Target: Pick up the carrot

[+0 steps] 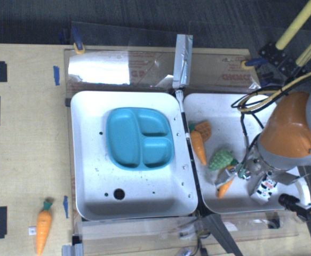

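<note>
At the near edge, a second carrot [43, 225] is seen lying on the bench [22, 143], outside and well apart from the left bin [86, 196]. In that bin a blue divided plate [140, 137] is set near the middle, with bare white floor left around it, widest along the near side.

The right bin [219, 103] is more crowded. The gripper [239, 174] is found low over its near half, close to the near rim, with the grey arm [288, 129] and its orange band covering the bin's right side. A small orange piece [224, 188] lies just beside the gripper, on the side towards the divider; whether it is touched cannot be told. A green toy [222, 159] sits just beyond it.

The carrot [198, 147] is laid lengthwise along the divider between the bins, near the gripper but apart from it, beyond the green toy. A tan-orange object [202, 128] touches its far end.

Whether the gripper is open or closed cannot be told.
</note>
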Controlling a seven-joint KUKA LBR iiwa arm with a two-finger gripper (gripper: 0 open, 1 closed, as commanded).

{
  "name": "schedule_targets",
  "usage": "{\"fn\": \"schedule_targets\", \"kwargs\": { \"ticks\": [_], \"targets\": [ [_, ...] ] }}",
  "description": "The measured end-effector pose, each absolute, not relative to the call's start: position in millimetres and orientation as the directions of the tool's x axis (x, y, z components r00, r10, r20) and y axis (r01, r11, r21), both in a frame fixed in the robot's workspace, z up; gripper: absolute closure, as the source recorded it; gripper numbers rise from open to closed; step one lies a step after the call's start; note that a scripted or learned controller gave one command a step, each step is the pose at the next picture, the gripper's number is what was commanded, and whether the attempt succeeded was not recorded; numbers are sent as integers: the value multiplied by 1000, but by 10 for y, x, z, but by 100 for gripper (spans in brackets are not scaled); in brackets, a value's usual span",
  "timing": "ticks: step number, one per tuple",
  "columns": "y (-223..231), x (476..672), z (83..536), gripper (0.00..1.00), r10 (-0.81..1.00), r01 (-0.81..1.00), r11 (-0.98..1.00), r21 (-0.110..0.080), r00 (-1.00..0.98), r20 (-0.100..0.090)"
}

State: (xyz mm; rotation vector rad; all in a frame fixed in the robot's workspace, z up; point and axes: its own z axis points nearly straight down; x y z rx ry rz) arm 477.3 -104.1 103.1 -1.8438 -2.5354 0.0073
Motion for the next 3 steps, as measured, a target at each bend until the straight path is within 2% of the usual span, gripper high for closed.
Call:
{"fn": "schedule_targets", "kwargs": {
  "ticks": [1, 2, 3],
  "targets": [
    [-993, 4805, 868, 0, 899, 899, 439, 0, -439, 1],
    [-999, 4835, 961, 100, 899, 899, 437, 7, -437, -4],
    [-152, 4810, 2103, 100, 967, 967, 253, 1, -253, 1]
  ]
}}
